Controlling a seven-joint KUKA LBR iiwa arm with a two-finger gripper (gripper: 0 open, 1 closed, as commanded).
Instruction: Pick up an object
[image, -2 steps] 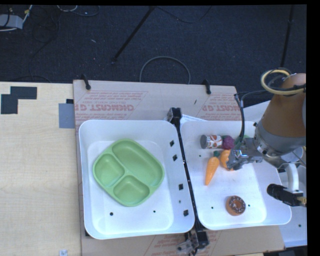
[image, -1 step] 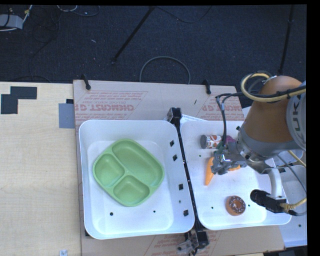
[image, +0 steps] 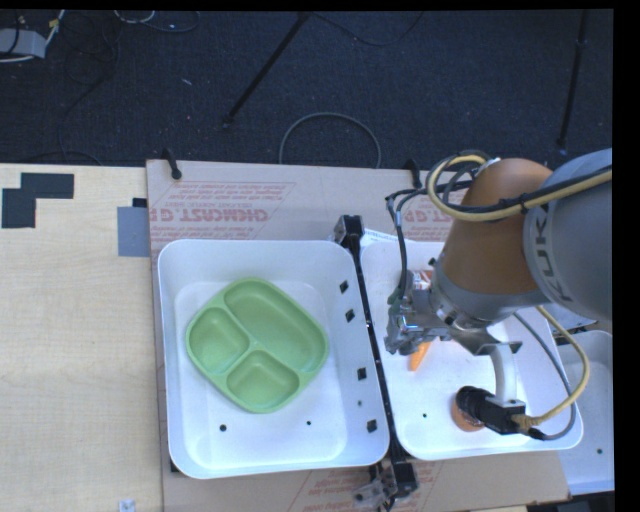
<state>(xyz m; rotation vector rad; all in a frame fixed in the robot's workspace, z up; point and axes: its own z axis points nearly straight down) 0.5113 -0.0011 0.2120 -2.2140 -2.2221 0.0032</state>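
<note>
green is the plate (image: 257, 343) with three little rooms, lying alone in the left bin (image: 190, 270). the gripper (image: 408, 335) hangs low in the right bin (image: 440, 445), near the wall between the bins. a small orange thing (image: 420, 354) pokes out just under it. i cannot tell if the claw is gripping it or not. the claw could bump the wall, or the orange thing could slip away.

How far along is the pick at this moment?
Done: the arm is over the right bin, with the gripper low near its left wall. In hand: nothing that I can confirm; a small orange object lies just beside the gripper. Left: the grasp and lift. The green divided plate lies in the left bin.
</note>
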